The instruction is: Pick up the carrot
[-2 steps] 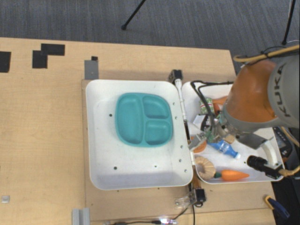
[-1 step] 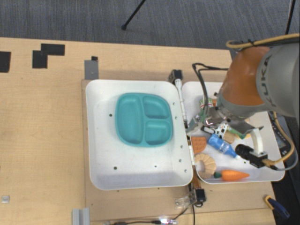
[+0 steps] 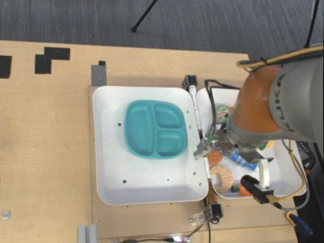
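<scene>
Camera view: gripper [image 3: 205,148] is placed low at the wall between the two bins, on the left side of the right bin [image 3: 284,172]. Open or closed cannot be told, since the wrist bulk covers it from above. No object is seen held.

The carrot [image 3: 244,187] is judged to be the orange piece with a green end, lying near the front wall of the right bin and partly masked by wrist hardware. It is apart from the gripper, toward the front right.

A round orange piece [image 3: 215,158] lies just beside the gripper, which is probably why the tool is parked there: similar colour, likely wrong target. A tan ridged piece [image 3: 221,176] and a blue piece [image 3: 237,159] are packed between, so a clear approach is limited.

The teal divided plate [image 3: 154,129] is centred in the left bin [image 3: 112,178], likely as a drop spot, and is not needed for this pick.

Pick is judged not yet made.
</scene>
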Available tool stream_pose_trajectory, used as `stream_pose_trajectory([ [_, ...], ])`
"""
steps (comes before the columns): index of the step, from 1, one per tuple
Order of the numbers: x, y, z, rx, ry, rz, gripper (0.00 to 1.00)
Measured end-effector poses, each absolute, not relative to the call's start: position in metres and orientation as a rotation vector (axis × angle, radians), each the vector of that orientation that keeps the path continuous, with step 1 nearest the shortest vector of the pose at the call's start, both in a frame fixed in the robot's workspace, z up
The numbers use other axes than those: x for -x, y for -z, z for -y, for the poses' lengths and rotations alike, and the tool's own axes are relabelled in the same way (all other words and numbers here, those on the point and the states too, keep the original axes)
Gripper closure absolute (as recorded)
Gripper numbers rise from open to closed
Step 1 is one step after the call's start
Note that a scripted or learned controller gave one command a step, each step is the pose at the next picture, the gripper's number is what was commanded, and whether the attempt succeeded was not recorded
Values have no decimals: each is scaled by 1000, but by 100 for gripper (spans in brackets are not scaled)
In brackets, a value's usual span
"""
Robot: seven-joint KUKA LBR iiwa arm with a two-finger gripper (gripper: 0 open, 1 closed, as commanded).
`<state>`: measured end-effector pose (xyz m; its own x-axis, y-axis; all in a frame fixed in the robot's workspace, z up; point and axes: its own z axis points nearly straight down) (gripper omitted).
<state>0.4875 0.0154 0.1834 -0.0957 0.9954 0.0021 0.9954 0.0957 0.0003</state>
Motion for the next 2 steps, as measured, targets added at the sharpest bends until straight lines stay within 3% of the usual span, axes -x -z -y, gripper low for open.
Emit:
stream_pose_trajectory([
  [1, -490, -193, -16, 2101, 7, 2338, 100],
  [2, -487, -183, -35, 2435, 1, 1986, 100],
])
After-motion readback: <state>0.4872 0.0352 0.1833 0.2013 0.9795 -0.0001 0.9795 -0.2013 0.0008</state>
